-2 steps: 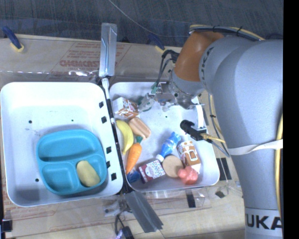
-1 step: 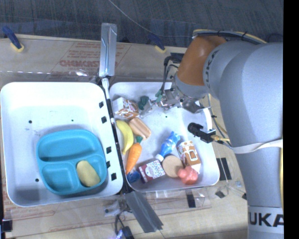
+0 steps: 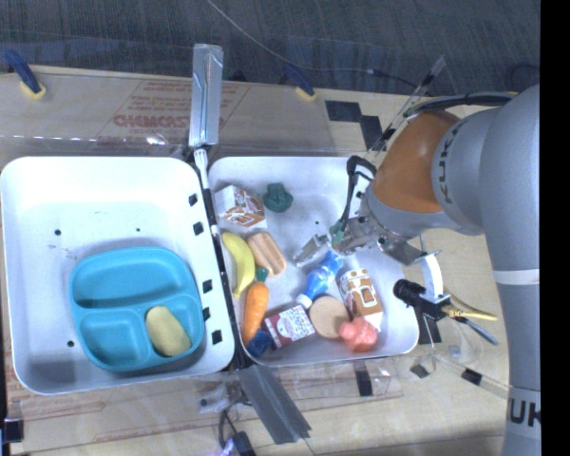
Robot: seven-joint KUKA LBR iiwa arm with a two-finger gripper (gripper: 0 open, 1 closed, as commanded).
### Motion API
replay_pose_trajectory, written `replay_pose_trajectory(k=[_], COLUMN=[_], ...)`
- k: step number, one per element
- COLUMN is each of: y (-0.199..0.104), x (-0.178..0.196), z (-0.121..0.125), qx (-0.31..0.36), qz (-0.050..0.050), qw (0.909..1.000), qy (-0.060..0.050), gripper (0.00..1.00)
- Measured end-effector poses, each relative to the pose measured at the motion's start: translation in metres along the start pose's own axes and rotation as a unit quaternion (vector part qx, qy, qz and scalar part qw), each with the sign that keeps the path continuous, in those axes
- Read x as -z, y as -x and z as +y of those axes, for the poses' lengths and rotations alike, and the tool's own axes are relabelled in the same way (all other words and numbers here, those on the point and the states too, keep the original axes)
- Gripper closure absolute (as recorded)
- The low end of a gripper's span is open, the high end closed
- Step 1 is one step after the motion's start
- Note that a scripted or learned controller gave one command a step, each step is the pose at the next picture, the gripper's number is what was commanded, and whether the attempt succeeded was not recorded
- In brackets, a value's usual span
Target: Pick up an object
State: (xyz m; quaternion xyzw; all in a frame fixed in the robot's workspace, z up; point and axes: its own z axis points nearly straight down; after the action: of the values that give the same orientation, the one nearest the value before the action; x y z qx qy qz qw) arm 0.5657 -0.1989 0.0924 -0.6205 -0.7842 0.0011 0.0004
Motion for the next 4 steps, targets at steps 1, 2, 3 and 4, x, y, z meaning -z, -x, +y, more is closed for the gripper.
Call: replay_pose_trajectory(k=[1, 2, 3, 4], y=[-0.007, 0.006, -0.009, -0.008], x=[0.004, 0.061, 0.000, 0.010], z=[0.006, 0.005, -0.017, -0.016], qx=[0.081, 0.005, 0.058, 0.059], qz=[0.000, -0.001, 0.001, 0.000], qw=[0.9967, 1.0000, 0.9983, 0.9983], qy=[0.001, 0.002, 0.001, 0.002], gripper=[0.00, 0.00, 0.00, 1.00])
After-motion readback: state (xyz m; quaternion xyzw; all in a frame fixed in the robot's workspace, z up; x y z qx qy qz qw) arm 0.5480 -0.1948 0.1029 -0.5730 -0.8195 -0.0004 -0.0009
